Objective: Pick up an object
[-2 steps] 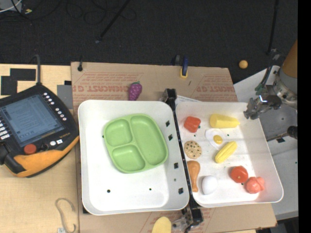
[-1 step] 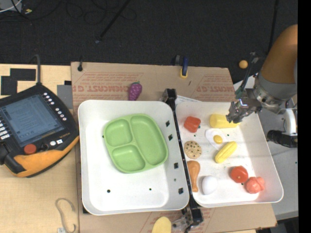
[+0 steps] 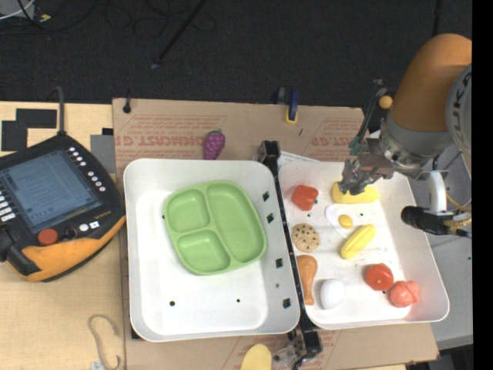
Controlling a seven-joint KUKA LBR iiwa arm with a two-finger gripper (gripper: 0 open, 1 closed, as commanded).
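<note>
The claw (image 3: 356, 182) sits low over a yellow toy (image 3: 362, 196) at the right bin's (image 3: 431, 284) back; its grip cannot be told. Two bins; the left bin (image 3: 146, 284) holds one green tray (image 3: 213, 226).

The gripper (image 3: 356, 182) covers the far part of a yellow piece (image 3: 362, 196) in the right bin (image 3: 431, 284) — its shape cannot be told. At the bottom edge, a yellow object (image 3: 256, 358) is cut off — likewise a hook (image 3: 106, 338).
</note>
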